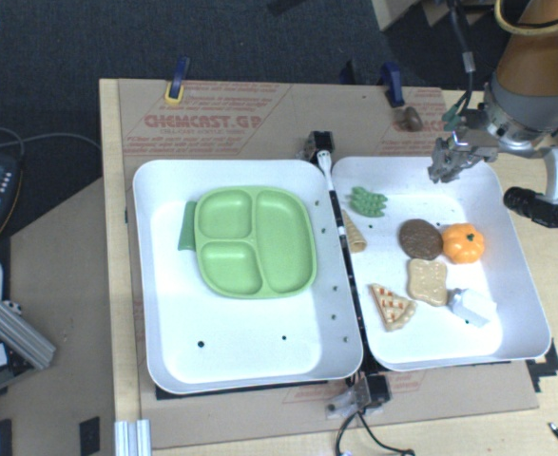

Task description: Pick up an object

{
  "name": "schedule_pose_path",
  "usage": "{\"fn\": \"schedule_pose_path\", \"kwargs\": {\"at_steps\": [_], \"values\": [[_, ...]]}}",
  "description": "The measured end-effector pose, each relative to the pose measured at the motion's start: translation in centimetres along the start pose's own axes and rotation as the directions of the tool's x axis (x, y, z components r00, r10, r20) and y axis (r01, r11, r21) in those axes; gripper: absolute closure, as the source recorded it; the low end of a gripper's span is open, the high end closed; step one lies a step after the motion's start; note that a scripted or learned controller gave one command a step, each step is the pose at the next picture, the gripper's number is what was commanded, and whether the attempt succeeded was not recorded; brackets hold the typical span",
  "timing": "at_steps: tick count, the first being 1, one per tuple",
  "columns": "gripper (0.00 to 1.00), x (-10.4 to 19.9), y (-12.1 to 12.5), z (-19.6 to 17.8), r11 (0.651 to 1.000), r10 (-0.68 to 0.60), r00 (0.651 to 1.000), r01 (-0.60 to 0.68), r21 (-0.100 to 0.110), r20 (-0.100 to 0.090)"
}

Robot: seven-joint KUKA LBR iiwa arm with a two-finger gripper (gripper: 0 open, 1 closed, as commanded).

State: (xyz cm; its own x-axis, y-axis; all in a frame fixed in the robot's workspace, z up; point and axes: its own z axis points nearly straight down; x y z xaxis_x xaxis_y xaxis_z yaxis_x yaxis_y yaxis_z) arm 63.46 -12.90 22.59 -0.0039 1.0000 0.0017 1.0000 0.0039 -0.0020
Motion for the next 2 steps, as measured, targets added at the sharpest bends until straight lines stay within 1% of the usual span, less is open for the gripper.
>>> {"fn": "schedule_pose_path", "kwargs": {"at_steps": [1,2], "values": [[1.0,4.4,-1.4,0.8,1.0,-0.001,1.0,0.001,0.001,-0.001],[1.0,7.5,-1.8,0.5,1.0,0.0,1.0,0.0,0.0,0.0]]}}
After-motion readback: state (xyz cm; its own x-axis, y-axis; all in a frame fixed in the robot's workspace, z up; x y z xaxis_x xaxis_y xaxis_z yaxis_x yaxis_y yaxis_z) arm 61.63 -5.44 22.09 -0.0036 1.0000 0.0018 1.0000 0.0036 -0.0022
